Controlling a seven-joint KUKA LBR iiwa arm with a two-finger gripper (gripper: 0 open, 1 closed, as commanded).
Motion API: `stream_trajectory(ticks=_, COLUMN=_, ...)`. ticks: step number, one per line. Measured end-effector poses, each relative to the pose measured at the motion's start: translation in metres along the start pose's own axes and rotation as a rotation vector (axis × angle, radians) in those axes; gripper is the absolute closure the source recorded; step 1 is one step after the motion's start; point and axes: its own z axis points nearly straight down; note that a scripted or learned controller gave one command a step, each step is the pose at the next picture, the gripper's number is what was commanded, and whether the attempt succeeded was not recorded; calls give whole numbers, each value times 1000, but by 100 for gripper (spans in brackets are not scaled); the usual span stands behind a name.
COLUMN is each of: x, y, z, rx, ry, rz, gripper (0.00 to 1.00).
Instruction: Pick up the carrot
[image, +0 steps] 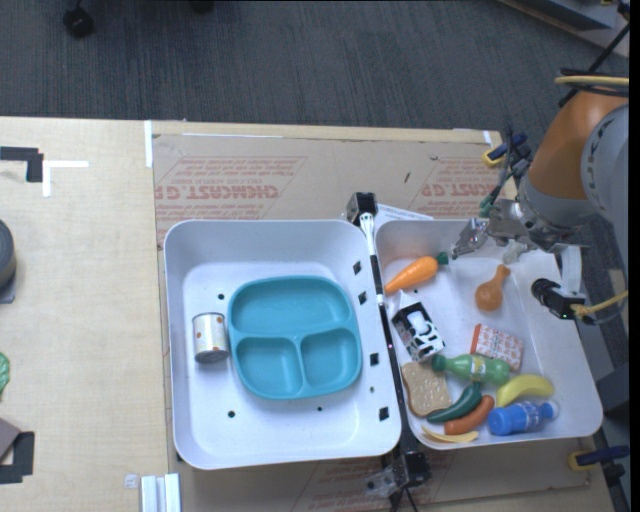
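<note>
Carrot (412, 273) looks like light, stiff, smooth plastic — best pinched across its thick orange middle; gripper (468, 243) hovers just beside its green tip, finger state impossible to tell.

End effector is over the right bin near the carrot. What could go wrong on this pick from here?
1. The carrot lies tilted close to the right bin's left wall, so the end effector may hit the wall.
2. A tan pear-shaped toy sits close by; a slightly off descent might take it instead.
3. The carrot is tapered and may slip out of a grip near its tip.
</note>
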Motion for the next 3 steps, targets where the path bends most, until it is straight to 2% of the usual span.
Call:
stream_trajectory(ticks=1, x=45, y=14, z=25, rx=54, ry=-5, rz=98, gripper=0)
stream_trajectory(ticks=2, x=69, y=0, z=27, rx=61, ry=-11, rz=460, gripper=0)
stream_trajectory(ticks=3, x=64, y=-29, z=25, rx=44, ry=-7, rz=819, gripper=0)
